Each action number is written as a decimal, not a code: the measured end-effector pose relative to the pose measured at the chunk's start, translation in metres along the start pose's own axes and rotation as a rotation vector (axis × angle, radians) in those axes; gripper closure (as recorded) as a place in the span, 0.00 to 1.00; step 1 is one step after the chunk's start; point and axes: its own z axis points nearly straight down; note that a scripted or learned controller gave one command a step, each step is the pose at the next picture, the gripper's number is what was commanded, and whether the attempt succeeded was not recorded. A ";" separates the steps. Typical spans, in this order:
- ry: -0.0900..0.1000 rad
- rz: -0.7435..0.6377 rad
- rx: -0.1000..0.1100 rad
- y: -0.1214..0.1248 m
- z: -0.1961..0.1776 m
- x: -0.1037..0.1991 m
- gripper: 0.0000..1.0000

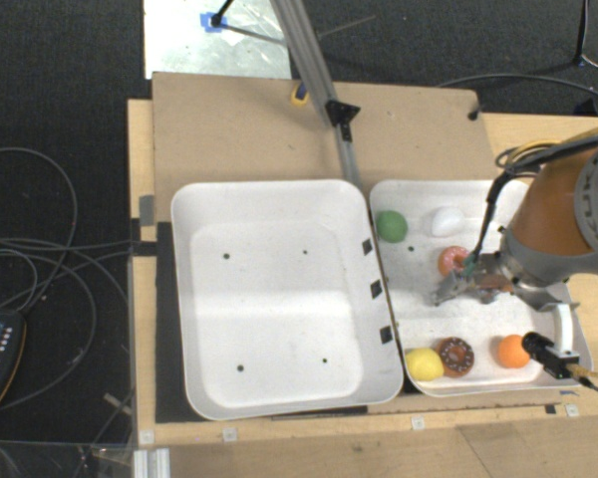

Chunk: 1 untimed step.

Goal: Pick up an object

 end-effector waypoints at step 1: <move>-0.001 0.000 -0.005 0.001 -0.013 -0.001 1.00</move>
